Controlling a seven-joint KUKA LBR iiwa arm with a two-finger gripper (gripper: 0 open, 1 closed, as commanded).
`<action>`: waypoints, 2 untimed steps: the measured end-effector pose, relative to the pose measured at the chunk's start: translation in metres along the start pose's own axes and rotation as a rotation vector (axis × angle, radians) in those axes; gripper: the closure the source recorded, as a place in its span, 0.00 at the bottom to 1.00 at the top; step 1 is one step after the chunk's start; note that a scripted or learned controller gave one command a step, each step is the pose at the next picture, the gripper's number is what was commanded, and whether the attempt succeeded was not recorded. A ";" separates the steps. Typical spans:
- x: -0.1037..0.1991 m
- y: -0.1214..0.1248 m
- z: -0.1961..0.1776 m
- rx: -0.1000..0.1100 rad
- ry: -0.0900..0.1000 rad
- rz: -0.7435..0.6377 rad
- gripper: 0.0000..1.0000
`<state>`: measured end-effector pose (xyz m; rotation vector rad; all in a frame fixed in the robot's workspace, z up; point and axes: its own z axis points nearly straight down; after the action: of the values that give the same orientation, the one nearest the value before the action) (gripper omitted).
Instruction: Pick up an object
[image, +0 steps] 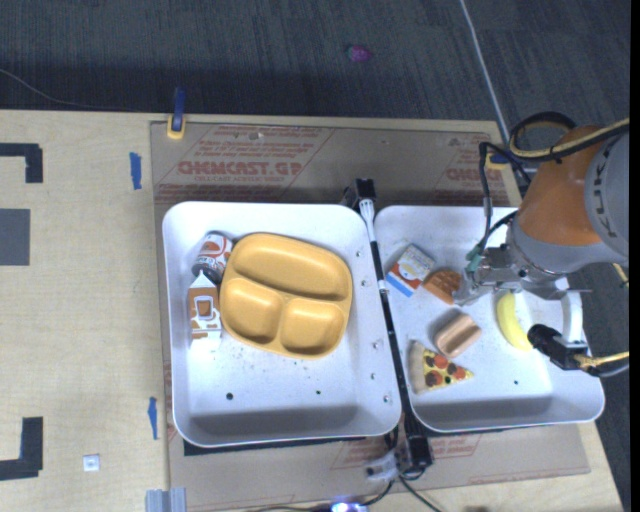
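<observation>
The right bin holds several toy foods. A yellow banana lies near its right side. A tan bun sits mid-bin, with a pizza slice in front of it. A small white, orange and blue box lies at the back left. Beside it is an orange-brown piece. My gripper hangs low over the bin, just right of the orange-brown piece and above the banana's upper end. The wrist hides its tips.
The left bin holds a big yellow divided tray, a can and a small carton along its left wall. A black divider rail runs between the bins. The arm's orange band overhangs the right bin's far right.
</observation>
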<state>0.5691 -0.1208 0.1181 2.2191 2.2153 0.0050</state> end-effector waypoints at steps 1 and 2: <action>-0.053 -0.068 -0.008 0.008 0.002 0.000 1.00; 0.001 -0.064 -0.058 0.004 0.002 -0.003 1.00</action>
<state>0.5051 -0.1193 0.1761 2.2189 2.2219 0.0023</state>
